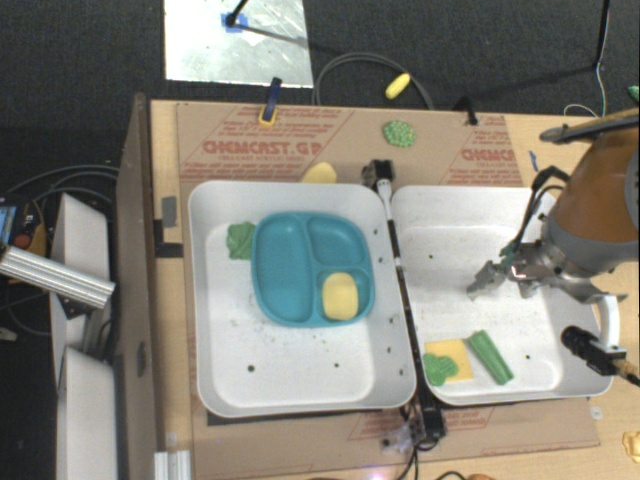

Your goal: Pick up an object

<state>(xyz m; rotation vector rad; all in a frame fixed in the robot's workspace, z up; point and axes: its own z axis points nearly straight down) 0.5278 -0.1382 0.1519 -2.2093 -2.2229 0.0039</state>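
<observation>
My gripper (503, 282) hangs over the middle of the right bin (455, 230), fingers spread apart with nothing between them. Toward the bin's front, below the gripper, a green cylinder (491, 356) lies at a slant. Left of it are a flat yellow square (455, 354) and a small green leafy piece (438, 368) at its corner. In the left bin (215, 298) a blue divided plate (290, 268) carries a yellow lump (340, 295) in its front right compartment. A green leafy piece (240, 239) lies against the plate's left edge.
On the cardboard behind the bins there is a yellow piece (320, 175) at the left bin's back rim and a green round piece (399, 133) further back. The rim between the bins (397, 268) runs just left of the gripper.
</observation>
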